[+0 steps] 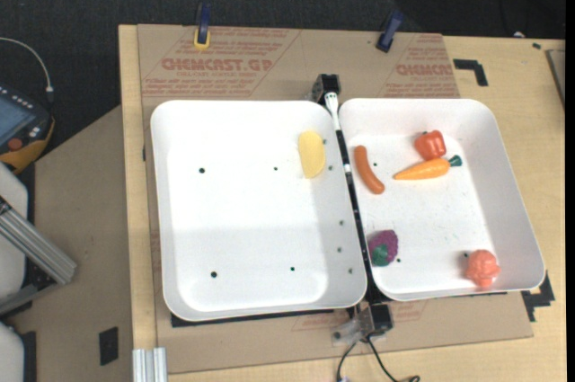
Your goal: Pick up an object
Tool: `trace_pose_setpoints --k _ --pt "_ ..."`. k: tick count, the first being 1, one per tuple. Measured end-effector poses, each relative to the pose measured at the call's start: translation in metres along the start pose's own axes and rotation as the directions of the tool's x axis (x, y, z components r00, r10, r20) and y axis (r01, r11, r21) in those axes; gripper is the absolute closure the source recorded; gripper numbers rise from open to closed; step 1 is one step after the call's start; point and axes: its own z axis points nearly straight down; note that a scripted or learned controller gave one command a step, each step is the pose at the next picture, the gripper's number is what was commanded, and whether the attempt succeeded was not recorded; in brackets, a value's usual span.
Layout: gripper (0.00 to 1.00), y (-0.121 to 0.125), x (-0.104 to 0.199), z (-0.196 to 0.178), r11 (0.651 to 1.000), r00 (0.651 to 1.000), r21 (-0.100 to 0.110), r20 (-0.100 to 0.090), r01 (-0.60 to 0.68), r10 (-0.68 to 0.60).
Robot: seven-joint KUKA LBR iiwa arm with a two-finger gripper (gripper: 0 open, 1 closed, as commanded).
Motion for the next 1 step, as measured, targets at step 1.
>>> trace_pose_setpoints --k 1 --pt "1.0 0.0006 0.0001 -0.0109 1.0 1.0 -0.005 0.003 0.001 -0.001"
